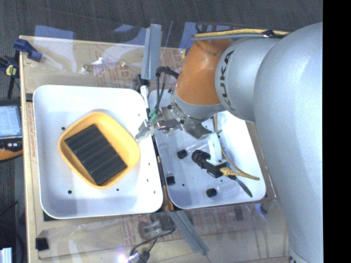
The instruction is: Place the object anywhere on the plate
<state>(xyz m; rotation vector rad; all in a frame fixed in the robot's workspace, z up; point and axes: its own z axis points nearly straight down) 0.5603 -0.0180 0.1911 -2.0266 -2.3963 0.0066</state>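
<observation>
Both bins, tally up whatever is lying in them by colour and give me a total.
Yellow plate: 1
Dark ribbed slab, lying on the plate: 1
Small black pieces: 3
Total: 5

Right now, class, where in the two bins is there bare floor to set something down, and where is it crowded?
Left bin: bare strip between the plate and the bin's lower wall, and another above the plate. Right bin is crowded: the arm hangs over it and small black bits dot its floor.
</observation>
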